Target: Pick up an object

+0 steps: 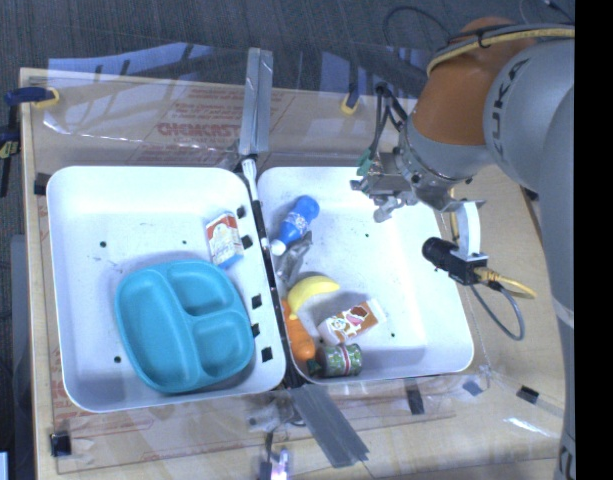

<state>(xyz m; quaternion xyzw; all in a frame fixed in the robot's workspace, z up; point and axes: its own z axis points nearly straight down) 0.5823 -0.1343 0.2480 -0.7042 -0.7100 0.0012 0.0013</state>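
Presently pincer [386, 206] hovers over right bin's [441, 343] upper area, finger state indiscernible; blue bottle [295, 222], yellow banana [312, 291] and small carton [348, 322] lie along its left side.

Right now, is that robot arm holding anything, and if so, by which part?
Nothing seems to be held. The gripper hangs over the right bin, away from the blue bottle, banana and the other items lying there.
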